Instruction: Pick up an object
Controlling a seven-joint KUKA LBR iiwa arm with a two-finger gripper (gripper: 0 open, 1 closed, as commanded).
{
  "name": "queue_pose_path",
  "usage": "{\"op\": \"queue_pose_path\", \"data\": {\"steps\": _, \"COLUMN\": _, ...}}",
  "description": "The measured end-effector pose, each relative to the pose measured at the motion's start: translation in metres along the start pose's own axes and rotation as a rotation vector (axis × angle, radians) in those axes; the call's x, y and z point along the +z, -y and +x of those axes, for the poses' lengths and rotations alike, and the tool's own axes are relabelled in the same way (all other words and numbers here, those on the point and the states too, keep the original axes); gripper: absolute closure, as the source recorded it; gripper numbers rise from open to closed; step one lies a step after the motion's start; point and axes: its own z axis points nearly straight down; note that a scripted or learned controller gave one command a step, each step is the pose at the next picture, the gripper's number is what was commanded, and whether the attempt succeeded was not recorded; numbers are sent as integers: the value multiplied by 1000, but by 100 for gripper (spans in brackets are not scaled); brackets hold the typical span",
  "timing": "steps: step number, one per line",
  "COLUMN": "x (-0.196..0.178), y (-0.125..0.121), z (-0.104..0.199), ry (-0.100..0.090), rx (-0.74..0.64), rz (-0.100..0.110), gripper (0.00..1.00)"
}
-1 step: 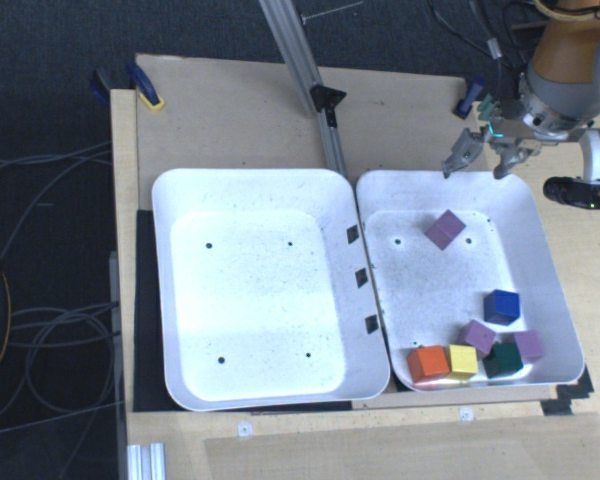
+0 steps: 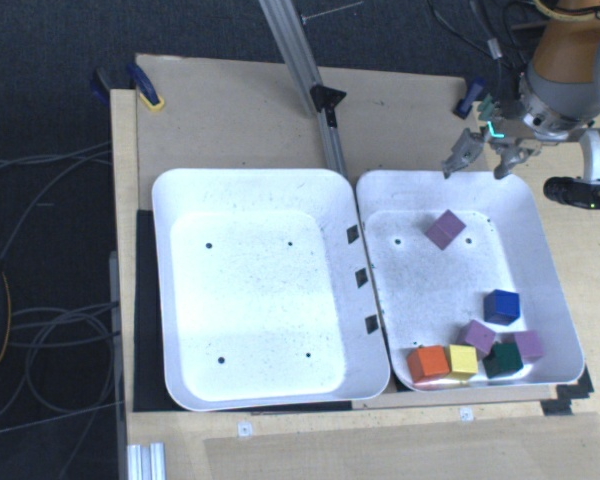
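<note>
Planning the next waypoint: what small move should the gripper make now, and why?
Probably come down and slightly left toward the lone purple block. The gripper hangs open over the right bin's far rim, holding nothing, and that block sits nearest, clear of the others.

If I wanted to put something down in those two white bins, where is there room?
The left white bin shows bare floor from wall to wall. In the right white bin, the middle is free, between the lone purple block and the blue cube. Its near right corner is crowded: orange cube, yellow cube, dark green cube and two more purple blocks.
</note>
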Motion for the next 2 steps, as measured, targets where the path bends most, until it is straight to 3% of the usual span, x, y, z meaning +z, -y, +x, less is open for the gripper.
{"op": "queue_pose_path", "data": {"steps": 2, "x": 102, "y": 20, "z": -1, "ry": -2, "rx": 2, "rz": 5, "gripper": 0}}
